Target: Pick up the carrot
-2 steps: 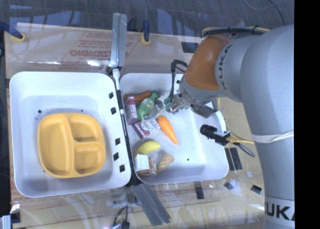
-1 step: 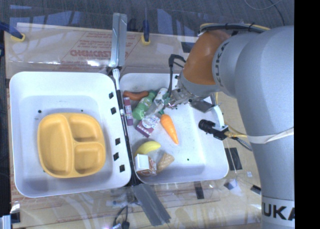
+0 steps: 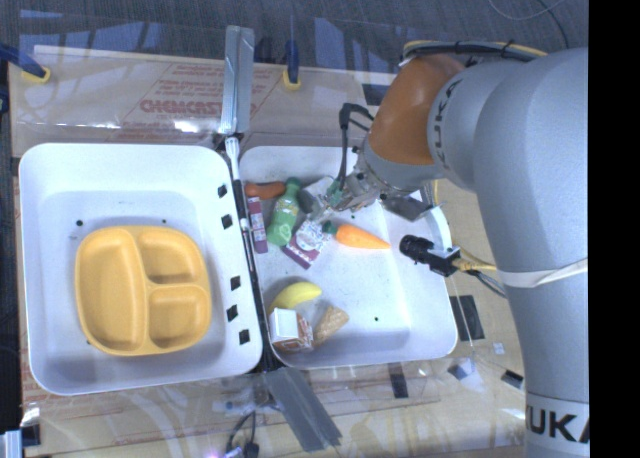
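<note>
An orange carrot (image 3: 362, 238) lies in the right bin (image 3: 420, 331), a little right of its middle, pointing right. My gripper (image 3: 345, 196) hangs just above and left of it, low in the bin, under the orange wrist band. Its tip is close to the carrot's thick end and to a white-and-purple packet (image 3: 308, 241). Nothing shows between the gripper's parts that I can make out.
The right bin also holds a green bottle (image 3: 284, 218), a brown sausage (image 3: 264, 189), a dark red stick (image 3: 257, 223), a yellow lemon (image 3: 297, 295), a small box (image 3: 289, 328) and a tan cone (image 3: 329, 322). The left bin (image 3: 40, 246) holds a yellow divided tray (image 3: 143, 289).
</note>
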Robot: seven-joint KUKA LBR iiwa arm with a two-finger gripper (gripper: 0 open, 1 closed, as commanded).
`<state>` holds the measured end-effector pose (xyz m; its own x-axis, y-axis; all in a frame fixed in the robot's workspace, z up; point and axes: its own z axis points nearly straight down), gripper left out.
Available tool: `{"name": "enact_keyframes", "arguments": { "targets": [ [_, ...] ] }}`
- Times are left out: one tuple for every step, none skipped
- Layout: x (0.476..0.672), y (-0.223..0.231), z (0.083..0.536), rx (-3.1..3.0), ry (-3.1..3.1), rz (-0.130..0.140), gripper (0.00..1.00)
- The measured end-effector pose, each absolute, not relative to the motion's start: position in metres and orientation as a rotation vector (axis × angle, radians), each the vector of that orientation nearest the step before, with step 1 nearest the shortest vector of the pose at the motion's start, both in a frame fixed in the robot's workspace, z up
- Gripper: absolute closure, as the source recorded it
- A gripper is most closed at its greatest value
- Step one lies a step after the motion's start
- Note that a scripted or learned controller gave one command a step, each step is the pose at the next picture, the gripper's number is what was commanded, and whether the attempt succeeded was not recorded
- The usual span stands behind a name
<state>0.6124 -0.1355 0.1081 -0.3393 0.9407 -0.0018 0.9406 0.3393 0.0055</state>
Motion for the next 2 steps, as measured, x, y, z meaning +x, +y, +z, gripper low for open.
{"name": "enact_keyframes", "arguments": {
  "targets": [
    [0.612, -0.135, 0.108, 1.802, 2.567, 0.005, 0.00],
    [0.601, -0.127, 0.100, 1.595, 2.679, -0.005, 0.00]
  ]
}}
